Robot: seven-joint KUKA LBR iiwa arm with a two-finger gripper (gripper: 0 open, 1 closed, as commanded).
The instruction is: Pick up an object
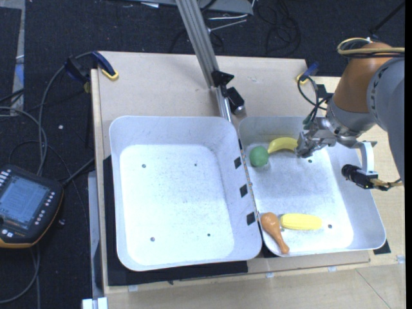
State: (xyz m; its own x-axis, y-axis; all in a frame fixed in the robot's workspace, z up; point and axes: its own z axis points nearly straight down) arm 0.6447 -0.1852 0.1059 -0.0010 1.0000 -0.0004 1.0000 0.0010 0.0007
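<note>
camera view:
gripper (307,146): low over the right bin (360,221), back end, right next to the banana (281,145); can't tell if it's gripping anything
lime (259,156): just left of the banana
lemon (300,222): front of that bin, carrot (275,230) touching it
left bin (122,140): beside it

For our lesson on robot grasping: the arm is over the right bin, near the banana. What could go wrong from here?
1. The tool sits at the banana end, not its middle, so a grasp there may slip or spin the fruit.
2. The green ball lies right beside the banana; a nudge could send it rolling.
3. The banana is close to the right bin's far wall, leaving little room to approach.
</note>
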